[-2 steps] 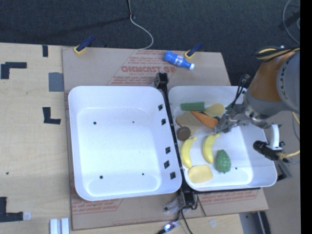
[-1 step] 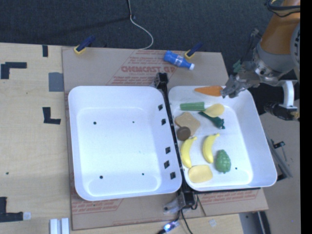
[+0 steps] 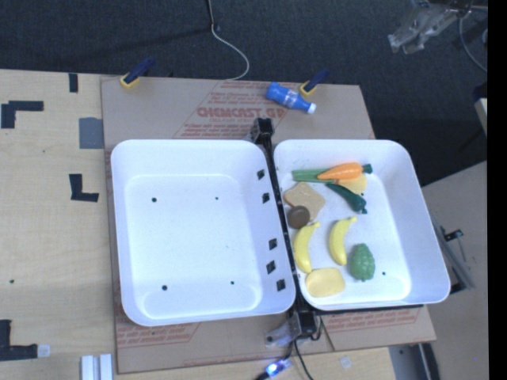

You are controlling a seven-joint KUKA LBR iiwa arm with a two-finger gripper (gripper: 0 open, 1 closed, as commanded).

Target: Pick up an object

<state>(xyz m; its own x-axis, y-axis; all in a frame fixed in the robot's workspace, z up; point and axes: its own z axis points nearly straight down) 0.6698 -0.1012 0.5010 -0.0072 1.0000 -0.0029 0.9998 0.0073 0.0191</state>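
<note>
A blue bottle [image 3: 289, 97] is lying on the cardboard sheet [image 3: 230, 113] at twelve o'clock of the bins. Two blue-and-yellow clamps [image 3: 136, 72] are gripping the sheet's far edge, and a thin cable [image 3: 226, 42] is trailing off toward twelve o'clock.

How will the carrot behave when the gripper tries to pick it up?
The carrot looks like a stiff toy, probably light. Its round, tapered body may roll or slip between fingers. It lies across other pieces near the right bin's far wall, so a push would likely shift them too.
</note>
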